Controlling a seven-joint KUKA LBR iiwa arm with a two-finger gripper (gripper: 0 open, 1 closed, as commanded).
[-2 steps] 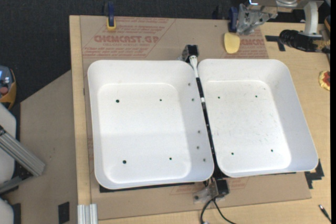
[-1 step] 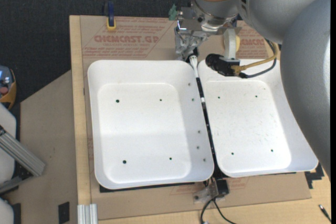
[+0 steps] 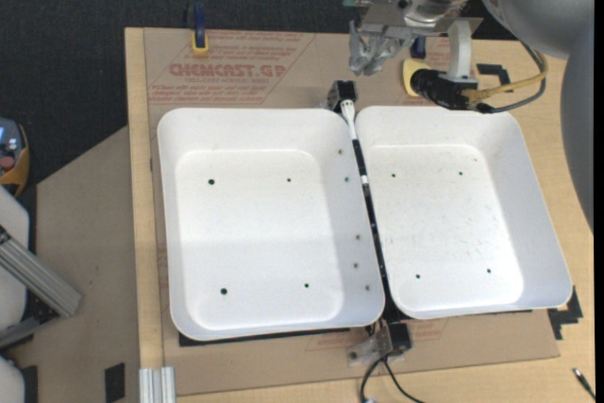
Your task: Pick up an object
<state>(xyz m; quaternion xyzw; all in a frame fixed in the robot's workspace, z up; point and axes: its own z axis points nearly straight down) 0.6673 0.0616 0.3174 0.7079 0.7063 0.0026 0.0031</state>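
The gripper (image 3: pixel 376 52) hung just beyond the right bin's (image 3: pixel 453 222) far rim, open or closed I couldn't tell, so how any object would handle stayed unjudgeable.

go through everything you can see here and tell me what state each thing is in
left bin: flat on the bench, white floor showing
right bin: flat, butted against the left one, speckled floor
gripper: raised over the bench behind the bins
blue clamp: upright at the board's far edge
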